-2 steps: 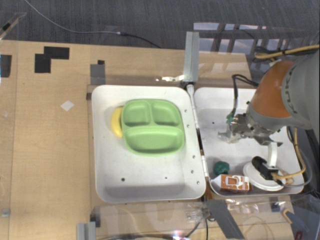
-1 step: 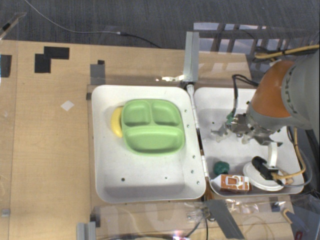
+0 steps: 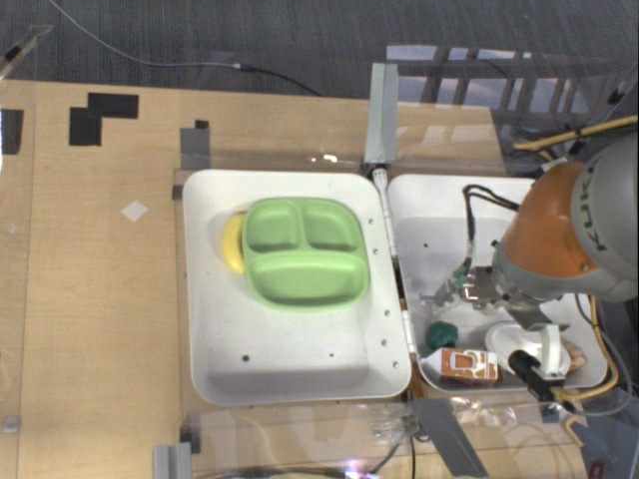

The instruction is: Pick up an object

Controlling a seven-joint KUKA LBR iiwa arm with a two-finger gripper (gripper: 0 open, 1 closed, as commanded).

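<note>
- While the arm [image 3: 559,233] reaches in from the right of the camera view, its orange band hangs over the right bin [image 3: 439,193], and the gripper [image 3: 467,287] sits low over that bin's white floor, about midway across.
- Whether that gripper is released or clenched, I cannot tell from this angle; the metal parts at its tip are too small and cluttered to read.
- Just in front of the gripper, toward the bin's near rim, a small dark green object [image 3: 442,333] lies on the floor, close to the gripper but apart from it.
- Right next to it, an orange carton [image 3: 469,366] lies flat against the near rim; whether the two touch, I cannot say.
- Over in the left bin [image 3: 280,357], a green divided tray [image 3: 303,250] rests open side up, toward the far half.
- A yellow piece [image 3: 232,244] pokes out at the tray's left edge, partly hidden by it.
- Both bins sit side by side on the pale wooden bench [image 3: 90,297].
</note>
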